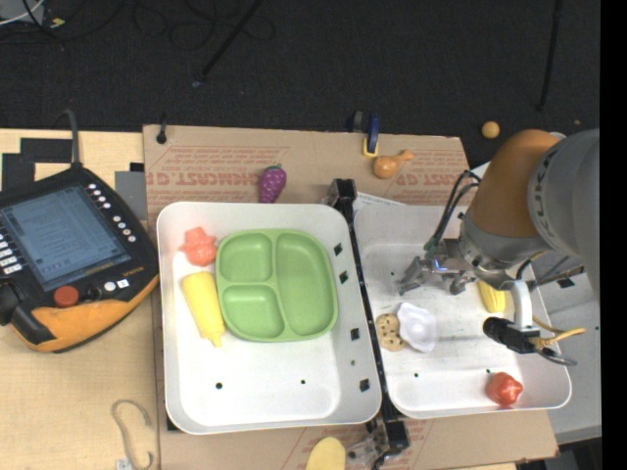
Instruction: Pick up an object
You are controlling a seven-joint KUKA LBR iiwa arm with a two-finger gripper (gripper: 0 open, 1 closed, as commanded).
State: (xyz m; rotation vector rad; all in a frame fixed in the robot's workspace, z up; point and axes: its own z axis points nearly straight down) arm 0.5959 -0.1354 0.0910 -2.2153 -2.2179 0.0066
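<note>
Evidently the gripper hung low over the right bin, its two fingers spread apart with nothing between them, so it grasped nothing. Nearest to it was a crumpled white object, lying on the bin floor just toward the camera from the gripper and apart from it. A brown spotted cookie lay touching that white object's far side from the arm, close against the wall between the bins. A yellow object lay just beside the gripper on the arm's side, partly hidden by the wrist. A red object sat well apart from the gripper, in the bin corner nearest the camera on the arm's side.

Beyond the dividing wall from the gripper, the left bin held a green divided plate, roughly level with the gripper. Past the plate lay a yellow banana-like toy touching the plate's far edge, and a pink-red object near the far-back corner.

Behind the bins, farther from the camera than the gripper, a purple grape cluster and an orange gourd-shaped toy rested on cardboard. Farthest from the gripper, a control pendant with a screen sat on the tabletop.
</note>
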